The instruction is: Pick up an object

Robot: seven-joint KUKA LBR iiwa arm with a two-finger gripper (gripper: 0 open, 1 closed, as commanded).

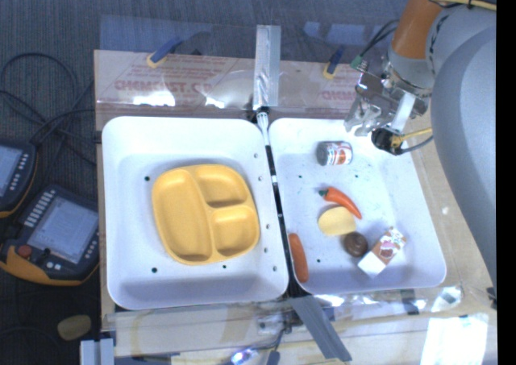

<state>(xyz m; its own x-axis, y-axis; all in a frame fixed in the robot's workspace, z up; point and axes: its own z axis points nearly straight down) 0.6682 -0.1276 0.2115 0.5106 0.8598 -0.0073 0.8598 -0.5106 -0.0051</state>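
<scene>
Gripper poised over the far edge of the right bin, just beyond the small can; grip state impossible to tell. Nothing seen held. Carrot, yellow piece, sausage, carton scattered loosely, probably left apart for easy picking.

The surface is a pale wooden board carrying two shallow white bins side by side, touching along a central divider: the left bin and the right bin. Clear plastic sheeting lies along its far edge.
</scene>
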